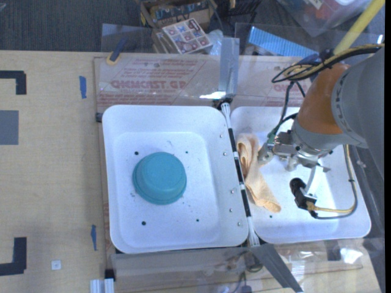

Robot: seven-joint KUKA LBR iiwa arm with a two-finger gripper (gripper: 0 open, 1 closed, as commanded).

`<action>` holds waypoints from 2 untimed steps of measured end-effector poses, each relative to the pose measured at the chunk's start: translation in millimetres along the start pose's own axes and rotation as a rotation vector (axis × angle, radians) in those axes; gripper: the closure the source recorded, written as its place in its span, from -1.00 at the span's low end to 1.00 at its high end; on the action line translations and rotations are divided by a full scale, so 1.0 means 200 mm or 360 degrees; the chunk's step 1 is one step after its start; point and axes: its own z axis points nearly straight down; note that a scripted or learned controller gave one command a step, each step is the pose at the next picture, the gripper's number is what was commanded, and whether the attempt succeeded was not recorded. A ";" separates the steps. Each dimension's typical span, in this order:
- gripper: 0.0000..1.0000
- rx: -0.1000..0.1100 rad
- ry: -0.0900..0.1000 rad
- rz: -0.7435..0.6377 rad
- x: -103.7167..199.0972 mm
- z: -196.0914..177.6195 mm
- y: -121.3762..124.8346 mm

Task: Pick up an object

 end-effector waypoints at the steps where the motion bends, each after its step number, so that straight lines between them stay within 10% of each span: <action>1: -1.00 0.0019 -0.0001 0.0085 -0.33 -0.18 0.06; 2: -1.00 0.0019 -0.0001 0.0085 -0.33 -0.18 0.06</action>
